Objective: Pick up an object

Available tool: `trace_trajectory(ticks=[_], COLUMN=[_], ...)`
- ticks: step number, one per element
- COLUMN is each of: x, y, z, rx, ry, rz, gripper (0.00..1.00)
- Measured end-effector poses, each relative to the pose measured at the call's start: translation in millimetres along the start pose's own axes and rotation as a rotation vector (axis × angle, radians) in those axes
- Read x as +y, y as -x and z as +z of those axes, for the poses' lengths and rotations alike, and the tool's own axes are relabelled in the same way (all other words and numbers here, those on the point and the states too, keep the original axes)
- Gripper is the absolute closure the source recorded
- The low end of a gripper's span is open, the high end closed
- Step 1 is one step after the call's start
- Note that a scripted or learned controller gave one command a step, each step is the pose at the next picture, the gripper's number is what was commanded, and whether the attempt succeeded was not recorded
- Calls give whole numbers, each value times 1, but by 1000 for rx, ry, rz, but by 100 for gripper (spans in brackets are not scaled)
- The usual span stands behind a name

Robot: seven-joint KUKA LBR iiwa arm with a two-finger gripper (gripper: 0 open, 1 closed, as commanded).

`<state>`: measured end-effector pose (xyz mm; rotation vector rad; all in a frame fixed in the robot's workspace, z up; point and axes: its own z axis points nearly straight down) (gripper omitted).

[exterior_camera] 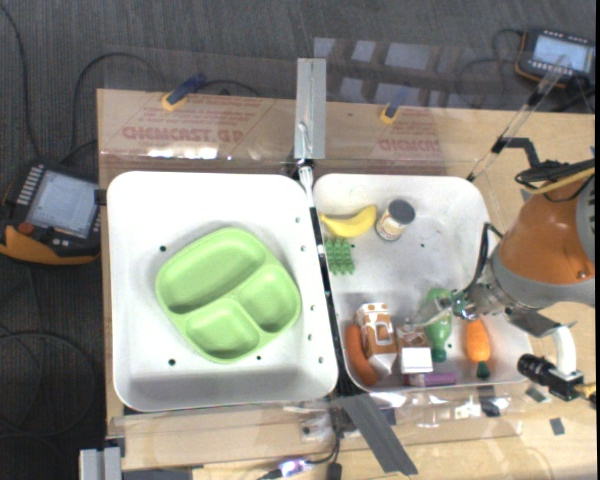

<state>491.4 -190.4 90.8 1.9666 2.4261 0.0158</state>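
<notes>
Camera view: arm enters from right, orange band above wrist, end effector (442, 313) low in right bin (450, 203), near its lower middle. Finger state: cannot tell, tips lost in clutter. Nearest candidates: green bottle (438, 330) directly at tip, long axis roughly up-down in frame; carrot (477, 340) just right of it, axis likewise up-down. Banana (348, 222) and small can (394, 218) well apart, toward far rim. Left bin (130, 268) carries green divided plate (228, 293). Judgement: short descent onto bottle, no lateral reach needed.

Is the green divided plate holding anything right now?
Empty. All three sections of the green plate show bare green in the left bin.
</notes>
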Motion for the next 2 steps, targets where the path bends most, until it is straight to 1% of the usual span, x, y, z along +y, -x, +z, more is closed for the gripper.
trace_trajectory(ticks=[1,2], x=[1,-3], y=[-2,-13], z=[-7,-100], rx=[6,7], ry=[-2,-26], rz=[-2,178], gripper=[100,100])
